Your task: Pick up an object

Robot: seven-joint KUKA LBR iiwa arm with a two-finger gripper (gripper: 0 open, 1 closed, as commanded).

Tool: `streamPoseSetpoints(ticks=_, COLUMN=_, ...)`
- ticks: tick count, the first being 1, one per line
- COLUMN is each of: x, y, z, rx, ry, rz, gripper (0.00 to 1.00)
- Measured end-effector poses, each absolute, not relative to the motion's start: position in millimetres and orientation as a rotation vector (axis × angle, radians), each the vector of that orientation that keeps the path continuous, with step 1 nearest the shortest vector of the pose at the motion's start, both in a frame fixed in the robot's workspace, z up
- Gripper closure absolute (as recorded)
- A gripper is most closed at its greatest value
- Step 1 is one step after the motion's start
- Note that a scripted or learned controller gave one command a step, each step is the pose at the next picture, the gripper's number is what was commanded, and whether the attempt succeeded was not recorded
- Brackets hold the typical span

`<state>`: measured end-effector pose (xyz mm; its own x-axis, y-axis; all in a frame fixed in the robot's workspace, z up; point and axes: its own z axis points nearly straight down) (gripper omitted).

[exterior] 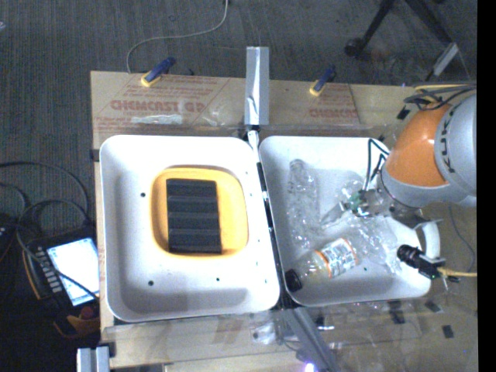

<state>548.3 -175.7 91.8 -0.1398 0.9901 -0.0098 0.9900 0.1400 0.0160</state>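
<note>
From the camera view above the desk (155, 103), my hand (358, 201) hangs low over the far right part of the right bin (325, 142), amid clear plastic. My wrist and glare off the plastic cover it, so I cannot tell whether it is apart or together, and I see nothing that I could call held.

The easiest thing to pick looks to be the labelled bottle (332, 257), lying on its side near the bin's front wall, its orange-and-white label facing up. A clear bottle (301, 180) lies nearer the back, and crumpled clear plastic (380, 235) sits just beside my hand.

To do this well, I judge I should come straight down on the labelled bottle across its width, at the label, where the body looks least crushed. Thin plastic will likely give and slip, so a centred grip matters.

For edges, the bottle is close to the front wall, leaving little room on that side; the middle of the bin gives more. The rim where the two bins meet (263, 208) is well apart from my hand. The left bin (124, 270) carries a yellow tray (161, 208) with a black insert (192, 215), well away from me.
</note>
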Motion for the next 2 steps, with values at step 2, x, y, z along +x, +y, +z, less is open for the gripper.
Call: streamPoseSetpoints(ticks=2, x=649.6, y=-164.9, z=90.1, rx=1.982, ry=2.422, rz=0.005, gripper=0.0)
